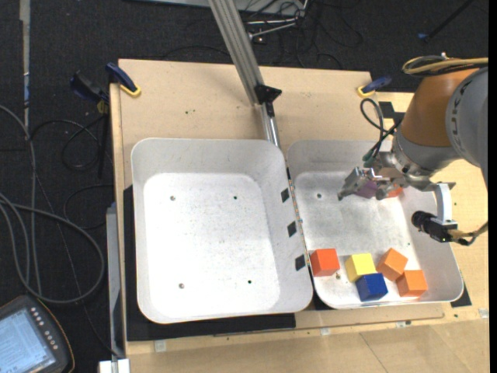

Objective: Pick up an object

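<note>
fingers (351,189): dark metal, pointing left over the upper part of the right bin; a small purple and red item (386,186) sits right at the gripper (359,186), too small and blurred to tell whether it is gripped, and whether the fingers are spread or closed cannot be told.

arm (443,119): one, grey with orange band, entering from the right, above the right bin's upper right corner.

right bin (365,152): one, shallow, white, speckled floor.

blocks, five in all, clustered along the near edge of the right bin, well apart from the gripper:
- orange block (324,261): leftmost, set apart from the others.
- yellow block (359,266): one, touching the blue one.
- blue block (372,287): one, nearest the rim.
- second orange block (394,262): tilted, right of the yellow.
- third orange block (411,283): rightmost, just beside the second.
count by colour: three orange, one yellow, one blue. all small cubes with matt faces.

left bin (155,162): one, shallow, white, speckled, touching the right bin.

worktop (194,99): one, pale brown board carrying both bins; blue-and-yellow clamps (123,78) at its far corners, two seen.
</note>
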